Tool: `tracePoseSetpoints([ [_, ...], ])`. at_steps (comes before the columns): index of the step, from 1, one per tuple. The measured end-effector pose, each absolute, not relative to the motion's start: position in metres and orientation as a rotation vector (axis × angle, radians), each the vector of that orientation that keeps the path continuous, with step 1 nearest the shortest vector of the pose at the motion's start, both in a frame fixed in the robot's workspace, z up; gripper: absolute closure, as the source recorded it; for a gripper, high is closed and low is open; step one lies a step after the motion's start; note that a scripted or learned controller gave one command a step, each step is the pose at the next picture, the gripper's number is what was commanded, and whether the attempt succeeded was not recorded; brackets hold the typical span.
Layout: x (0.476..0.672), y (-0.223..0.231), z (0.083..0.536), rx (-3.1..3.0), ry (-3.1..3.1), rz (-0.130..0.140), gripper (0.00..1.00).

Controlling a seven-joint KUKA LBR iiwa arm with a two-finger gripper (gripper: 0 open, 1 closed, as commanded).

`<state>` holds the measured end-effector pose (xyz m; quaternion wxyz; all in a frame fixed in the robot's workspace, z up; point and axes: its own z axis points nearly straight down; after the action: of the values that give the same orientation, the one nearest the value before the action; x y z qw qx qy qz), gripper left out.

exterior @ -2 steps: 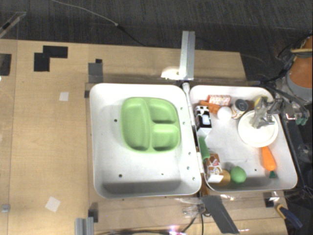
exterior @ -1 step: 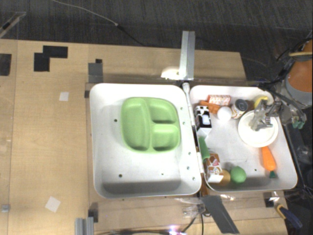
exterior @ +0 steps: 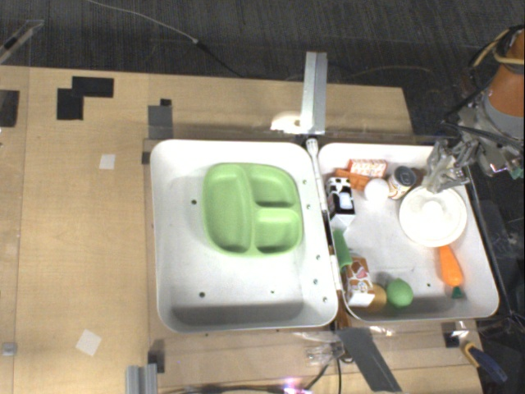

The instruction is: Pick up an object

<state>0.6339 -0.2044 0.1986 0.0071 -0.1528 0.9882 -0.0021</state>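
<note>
Along the near edge of the right bin (exterior: pixel 484 302) lie one green ball (exterior: pixel 399 293) and one small brown-and-white packet (exterior: pixel 361 284) at the near left corner, with one orange carrot-shaped piece (exterior: pixel 450 268) against the right wall. One green stick (exterior: pixel 341 249) lies along the left wall, and beyond it one black-and-white box (exterior: pixel 341 195). One white bowl (exterior: pixel 433 214) sits toward the far right corner. By the far edge are one orange-and-white packet (exterior: pixel 366 168), one white ball (exterior: pixel 376 190) and one dark round piece (exterior: pixel 405 175). The gripper (exterior: pixel 444 171) hangs over the bowl's far rim, its fingers slightly parted with nothing between them. The left bin (exterior: pixel 172 302) carries one green divided tray (exterior: pixel 251 207), upside down at its middle.
</note>
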Motion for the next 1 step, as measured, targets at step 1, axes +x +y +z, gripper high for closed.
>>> tracePoseSetpoints([
  [1,0.672,-0.0961,0.2199,-0.428,3.099,0.002,1.0],
])
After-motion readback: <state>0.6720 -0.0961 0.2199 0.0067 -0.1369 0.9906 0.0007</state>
